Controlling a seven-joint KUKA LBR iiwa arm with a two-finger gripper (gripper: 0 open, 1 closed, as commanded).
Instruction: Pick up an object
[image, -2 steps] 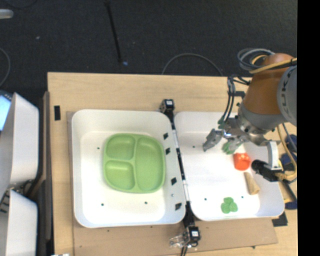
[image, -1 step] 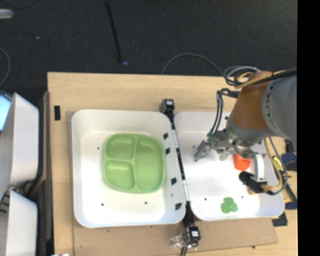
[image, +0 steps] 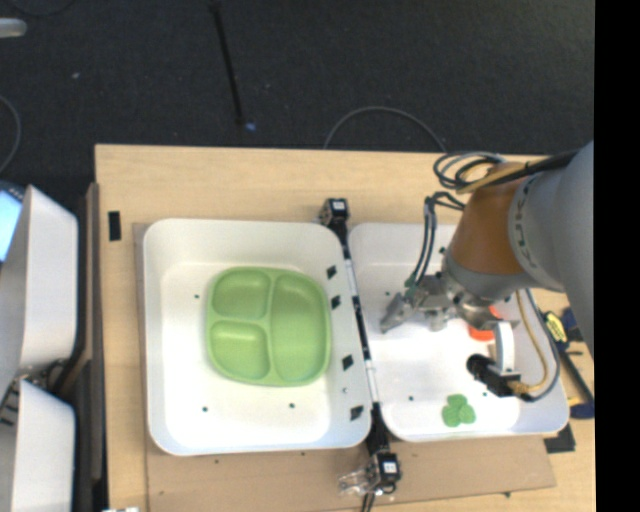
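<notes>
A small green clover-shaped object (image: 459, 410) lies near the front edge of the right bin (image: 420, 385). A small red-orange object (image: 483, 333) peeks out beside the wrist, partly hidden by the arm. My gripper (image: 398, 312) hangs low over the left middle of the right bin, pointing toward the divider between the bins. It is well up and to the left of the green object, and I see nothing in it. The arm's orange band (image: 482, 235) and grey body cover the bin's back right part.
The left bin (image: 170, 400) holds a light green divided plate (image: 268, 324) in its middle. Cables (image: 535, 375) loop off the wrist over the right bin's right side. Black clips (image: 334, 211) sit along the seam between the bins.
</notes>
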